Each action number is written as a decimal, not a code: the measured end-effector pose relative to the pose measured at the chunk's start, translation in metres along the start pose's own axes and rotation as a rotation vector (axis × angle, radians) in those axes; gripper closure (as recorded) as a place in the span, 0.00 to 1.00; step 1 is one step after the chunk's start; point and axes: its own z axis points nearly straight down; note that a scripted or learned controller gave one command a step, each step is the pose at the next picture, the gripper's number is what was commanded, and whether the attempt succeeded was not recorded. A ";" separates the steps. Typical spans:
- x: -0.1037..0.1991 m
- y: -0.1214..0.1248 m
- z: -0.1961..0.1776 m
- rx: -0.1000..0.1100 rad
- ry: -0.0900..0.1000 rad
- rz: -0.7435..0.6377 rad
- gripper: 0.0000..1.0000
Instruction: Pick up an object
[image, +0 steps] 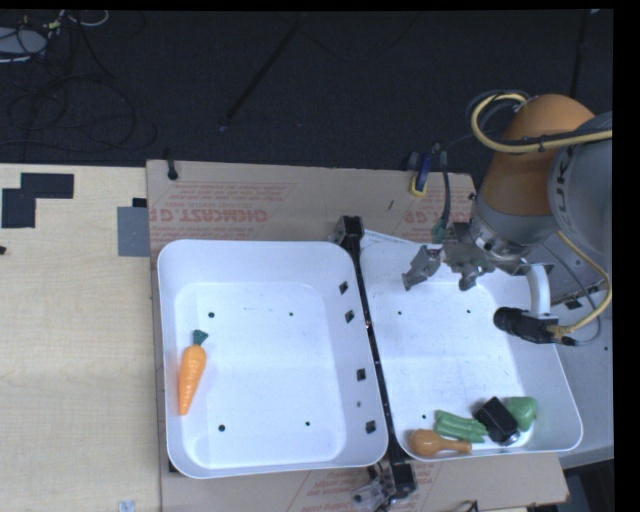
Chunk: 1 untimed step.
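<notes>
My gripper (444, 272) hangs over the far part of the right bin (450, 340), its two fingers (420, 270) spread open with nothing between them. At that bin's near right corner lie a green pod-shaped toy (459, 426), an orange pear-shaped toy (436, 443), a black block (497, 419) and a green piece (522, 408) partly under the block. In the left bin (260, 300) an orange toy carrot (191, 372) with a green top lies by the left wall.
A black divider rail (365, 340) runs between the two bins. Both bins rest on a brown cardboard sheet (260, 200). The arm's orange band (535, 150) and grey wrist stand over the right bin's far right corner.
</notes>
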 end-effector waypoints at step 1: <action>0.008 0.026 -0.152 -0.020 -0.003 -0.002 0.00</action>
